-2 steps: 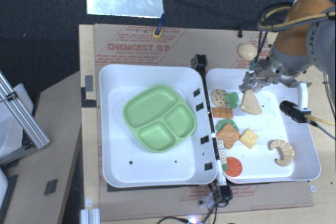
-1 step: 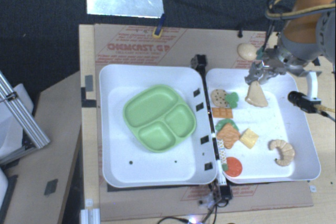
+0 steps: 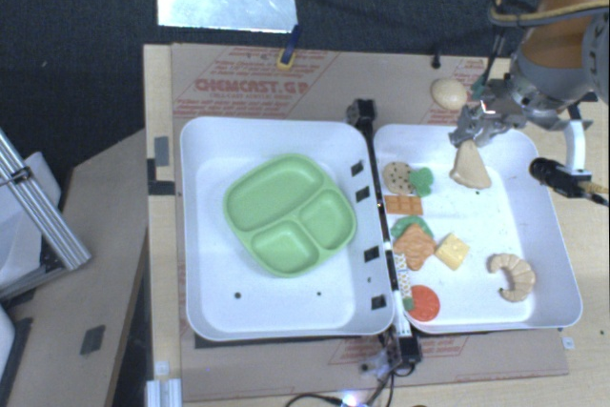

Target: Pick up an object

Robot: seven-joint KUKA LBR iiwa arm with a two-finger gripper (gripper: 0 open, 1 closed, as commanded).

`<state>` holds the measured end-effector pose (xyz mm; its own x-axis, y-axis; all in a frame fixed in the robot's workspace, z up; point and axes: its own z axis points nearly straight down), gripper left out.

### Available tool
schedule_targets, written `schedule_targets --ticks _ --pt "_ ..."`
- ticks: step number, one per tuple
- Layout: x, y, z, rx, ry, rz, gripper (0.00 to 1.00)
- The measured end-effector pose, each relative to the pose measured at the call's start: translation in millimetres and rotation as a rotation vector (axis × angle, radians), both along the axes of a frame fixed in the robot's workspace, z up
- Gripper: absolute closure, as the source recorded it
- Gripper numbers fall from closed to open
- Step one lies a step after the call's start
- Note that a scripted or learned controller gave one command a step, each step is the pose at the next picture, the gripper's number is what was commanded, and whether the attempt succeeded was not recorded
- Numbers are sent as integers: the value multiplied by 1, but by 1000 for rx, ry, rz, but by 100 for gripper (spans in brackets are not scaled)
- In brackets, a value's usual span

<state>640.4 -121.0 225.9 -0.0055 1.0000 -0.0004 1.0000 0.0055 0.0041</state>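
Cardboard-topped bench [image 3: 257, 81], dark carpet behind; end effector [image 3: 474, 134] over right bin [image 3: 548, 243], apparently gripping beige wedge [image 3: 470, 169]

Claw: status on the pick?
Claw low over right bin's far edge. Tan wedge directly beneath, grip unconfirmed. Cookie and croissant well apart.

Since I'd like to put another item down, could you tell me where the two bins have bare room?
Right bin: bare floor between the croissant and the tan wedge. Its left side is crowded around the cookie and tomato slice. Left bin: bare margins around the green tray.
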Motion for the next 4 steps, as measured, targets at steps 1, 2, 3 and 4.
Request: schedule_targets --ticks 1,2,3,4 --pt "-27 51 9 2 3 4 100" --pt "-50 95 11 2 5 3 100" --pt "-66 123 -1 2 6 2 100" --pt "-61 112 -12 0 4 -5 100"
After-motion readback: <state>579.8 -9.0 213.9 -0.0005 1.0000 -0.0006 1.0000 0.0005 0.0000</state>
